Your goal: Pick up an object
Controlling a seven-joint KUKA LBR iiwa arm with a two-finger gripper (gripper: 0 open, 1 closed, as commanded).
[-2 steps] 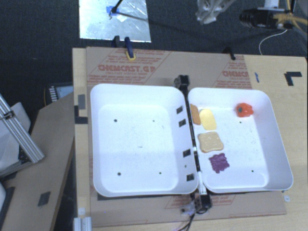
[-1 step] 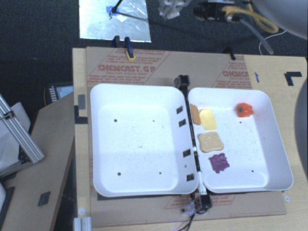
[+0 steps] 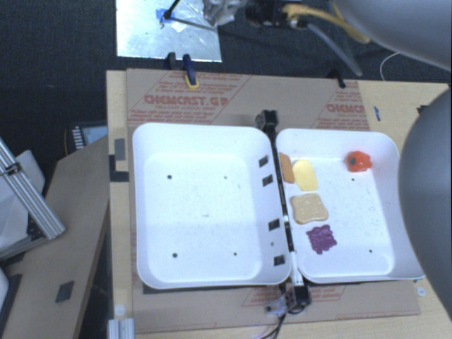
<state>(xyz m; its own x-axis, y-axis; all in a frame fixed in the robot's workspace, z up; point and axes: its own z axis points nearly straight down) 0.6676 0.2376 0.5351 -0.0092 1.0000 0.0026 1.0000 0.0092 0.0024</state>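
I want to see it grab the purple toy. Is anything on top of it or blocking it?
Nothing visible covers the purple toy. It lies bare on the floor of the right bin, open from above. The toast piece sits close beside it, just farther from the camera, so the end effector has little room on that side.

White bins (image 3: 198, 136); red tomato (image 3: 359, 161), purple grapes (image 3: 322, 239), tan toast (image 3: 309, 207).
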